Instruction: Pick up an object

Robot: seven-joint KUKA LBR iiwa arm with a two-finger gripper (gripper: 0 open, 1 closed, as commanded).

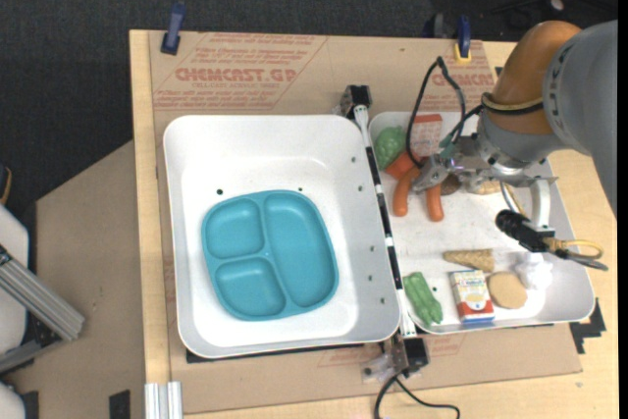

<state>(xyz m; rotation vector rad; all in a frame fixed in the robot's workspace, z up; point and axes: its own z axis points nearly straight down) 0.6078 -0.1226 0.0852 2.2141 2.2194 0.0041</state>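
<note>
My gripper (436,175) is low in the upper part of the right bin (569,301), with the arm coming in from the right. Right under and beside it lie two orange sausage-like pieces, one (400,191) to its left and one (434,203) just below it. The gripper's body hides whether either piece is held. A green leafy toy (389,145) lies at the bin's upper left. A red-and-white packet (427,129) sits just above the gripper.
The left bin (196,152) holds a teal divided plate (269,253). Along the right bin's front lie a green pickle (422,296), a waffle cone (473,259), a small carton (473,295) and a tan cookie (507,289).
</note>
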